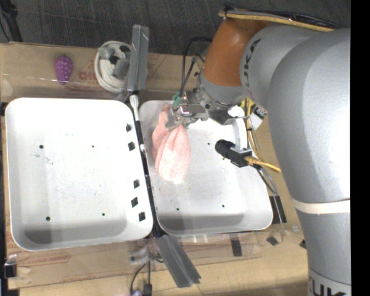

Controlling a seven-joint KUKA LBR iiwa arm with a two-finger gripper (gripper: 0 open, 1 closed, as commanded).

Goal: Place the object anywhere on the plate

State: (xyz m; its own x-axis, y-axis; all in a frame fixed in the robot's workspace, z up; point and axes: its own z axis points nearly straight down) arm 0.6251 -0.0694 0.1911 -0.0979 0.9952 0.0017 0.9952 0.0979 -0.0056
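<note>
The grey arm (302,103) bears part of the dark "KUKA" lettering on its casing, both near the orange band (225,57) and at the lower right edge of the view. Faint red print runs along the brown cardboard-like bench (31,82) behind the left bin, too blurred to read. The jaws (180,115) sit over the back-left corner of the right bin (234,211), at the top end of a soft, pale pink object (172,150); whether they are pinching it or merely touching it cannot be told. The pink object lies limp along the right bin's left wall. A purple, knobbly grape-like piece (63,68) rests on the bench at its back-left corner, beside a white coil (113,63). The left bin (68,171) is smooth white plastic with rounded corners.
</note>
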